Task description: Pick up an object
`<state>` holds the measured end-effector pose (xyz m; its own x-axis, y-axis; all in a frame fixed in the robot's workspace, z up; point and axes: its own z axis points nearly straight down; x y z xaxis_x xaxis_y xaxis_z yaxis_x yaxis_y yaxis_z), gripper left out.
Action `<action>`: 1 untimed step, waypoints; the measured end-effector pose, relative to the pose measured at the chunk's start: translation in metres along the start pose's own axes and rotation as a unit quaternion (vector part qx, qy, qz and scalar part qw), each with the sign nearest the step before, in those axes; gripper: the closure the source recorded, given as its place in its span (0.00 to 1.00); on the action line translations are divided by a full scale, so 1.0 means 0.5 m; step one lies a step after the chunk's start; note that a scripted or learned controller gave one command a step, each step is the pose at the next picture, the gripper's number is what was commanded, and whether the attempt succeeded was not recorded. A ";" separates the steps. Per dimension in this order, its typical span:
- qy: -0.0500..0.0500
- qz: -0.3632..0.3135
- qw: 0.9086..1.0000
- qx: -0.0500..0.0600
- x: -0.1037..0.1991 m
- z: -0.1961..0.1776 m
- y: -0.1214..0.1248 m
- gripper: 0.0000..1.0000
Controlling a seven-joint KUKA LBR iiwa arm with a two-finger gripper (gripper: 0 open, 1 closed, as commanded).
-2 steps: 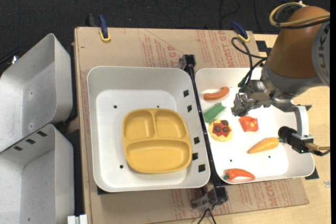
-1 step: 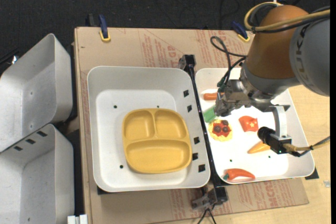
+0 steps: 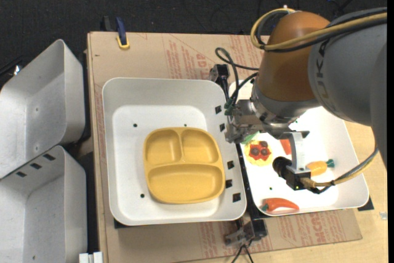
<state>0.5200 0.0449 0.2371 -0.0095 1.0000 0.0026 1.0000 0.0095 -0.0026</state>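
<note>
Two white bins sit side by side on your worktop [image 3: 154,243]. Your left bin [image 3: 117,151] holds a yellow divided tray [image 3: 183,164]. Your right bin [image 3: 345,194] carries a yellow flower-shaped toy [image 3: 259,151], an orange carrot [image 3: 281,204] and an orange-and-teal piece [image 3: 319,165], crowded beneath the arm [image 3: 295,68].

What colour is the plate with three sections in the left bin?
Yellow. The divided plate shows best in the camera view, lying in the left bin.

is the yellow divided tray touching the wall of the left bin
Apart. The camera view shows the yellow divided tray lying mid-floor in the left bin, with white floor visible all round it.
</note>
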 end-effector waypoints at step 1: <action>-0.001 0.001 1.000 0.000 0.095 0.019 -0.014 1.00</action>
